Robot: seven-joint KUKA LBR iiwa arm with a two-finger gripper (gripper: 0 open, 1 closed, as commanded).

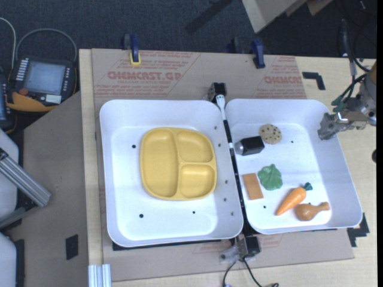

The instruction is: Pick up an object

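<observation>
The arm (pixel 366 94) comes in from the right edge of the view, with little more than its wrist end in sight. The gripper (pixel 330 128) hangs at the end of it, pointing down and to the left. Its metal tip is grey and too small and blurred to tell how the tip is set. Nothing is seen in its grasp.

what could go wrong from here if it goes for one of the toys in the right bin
The carrot and drumstick lie almost touching near the right bin's front edge, so the pincer could nudge one while closing on the other. The cracker lies flat and close beside the broccoli, so the pincer may slide over it. The cookie is equally low.
</observation>
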